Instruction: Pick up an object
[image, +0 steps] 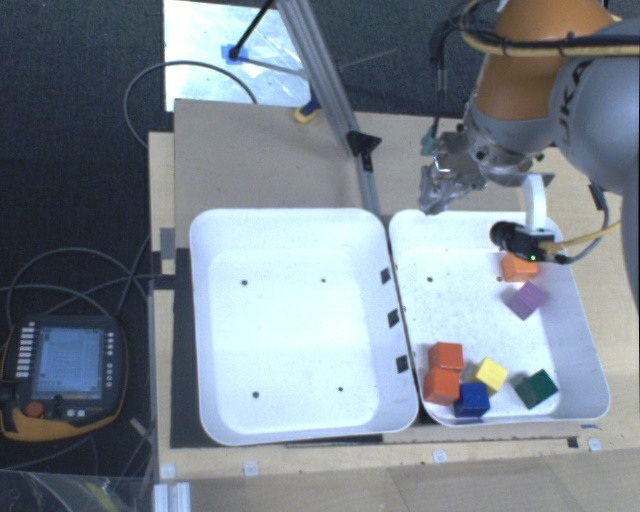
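In the right bin (570, 300), seven small blocks lay loose: two orange blocks (443, 372) touching at the front edge, a yellow block (491, 374), a blue block (472, 399), a green block (537, 388), a purple block (525, 298) and a third orange block (518, 267) near the right wall. They appeared rigid, light and smooth-sided; opposite flat faces offered the best hold. The purple block stood clear of its neighbours. The gripper (437, 196) hung above the bin's back left corner, gripping nothing visible; its opening could not be determined.
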